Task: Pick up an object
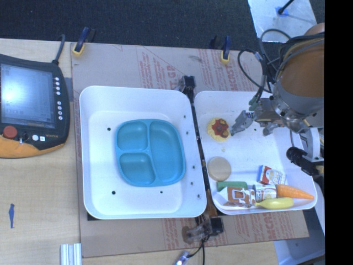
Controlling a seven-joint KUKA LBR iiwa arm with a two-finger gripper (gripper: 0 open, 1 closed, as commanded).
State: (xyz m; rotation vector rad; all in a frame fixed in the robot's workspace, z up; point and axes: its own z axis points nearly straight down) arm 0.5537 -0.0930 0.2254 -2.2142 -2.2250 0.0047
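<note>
Bench [132, 65]: brown board surface carrying 2 shallow white bins side by side.

Left bin [94, 148]: holds 1 blue divided plate [150, 152] with 3 compartments, lying flat near the bin's middle.

Right bin [242, 101]: holds the loose objects, listed below.
- 1 small yellow round piece with a red top [219, 128], in the upper left part of the bin, just beside my jaws.
- 1 tan round disc [219, 168], below the yellow piece, near the bin's left wall.
- 1 green block [231, 186], just under the disc.
- 1 small carton with a brown and white label [238, 196], lying along the lower edge.
- 1 small red and white carton [271, 175], tilted, toward the lower right.
- 1 orange carrot [294, 192], lying on its side at the lower right corner.
- 1 yellow banana-like piece [276, 203], against the lower wall, touching the carrot's underside.

My jaws [242, 122]: over the upper part of the right bin, tips pointing left toward the yellow piece and apart from it. They look spread, with nothing between them.

My arm [300, 70]: grey with an orange band, entering from the right above the right bin.

Off the bins: 1 control pendant with a grey screen [27, 106] at the bench's left edge; clamps [81, 40] along the board's far edge.
</note>
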